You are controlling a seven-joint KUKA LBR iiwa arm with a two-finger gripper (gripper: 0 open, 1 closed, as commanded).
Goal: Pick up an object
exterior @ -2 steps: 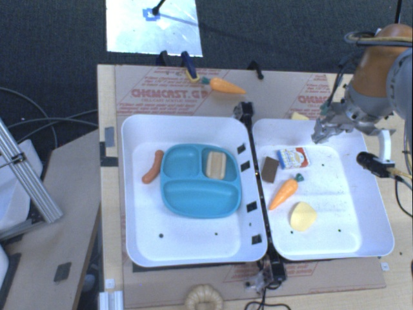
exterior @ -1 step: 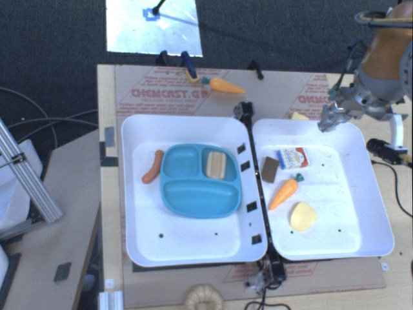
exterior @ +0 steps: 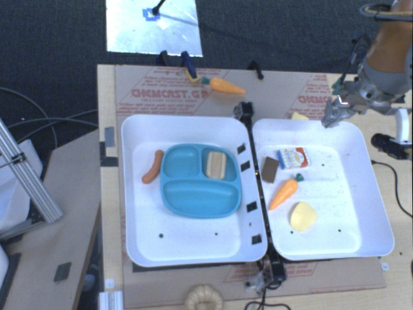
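The right bin (exterior: 345, 196) holds a small white, blue and red carton (exterior: 293, 157), a brown block (exterior: 270, 169), an orange carrot (exterior: 283, 193) and a pale yellow round piece (exterior: 302, 216). My gripper (exterior: 330, 119) hangs over the far rim of this bin, up and to the right of the carton, and nothing shows in its grasp. In the left bin (exterior: 139, 225) lies a blue divided plate (exterior: 193, 189) with a tan slice (exterior: 215, 165) in its upper right compartment. An orange-brown sausage (exterior: 153, 166) lies left of the plate.
A second carrot (exterior: 223, 86) lies on the cardboard behind the bins, near a blue clip (exterior: 188, 64). A small yellow piece (exterior: 299, 115) sits just outside the right bin's far rim. A shiny square sheet (exterior: 153, 18) is farther back. Cables run at the right.
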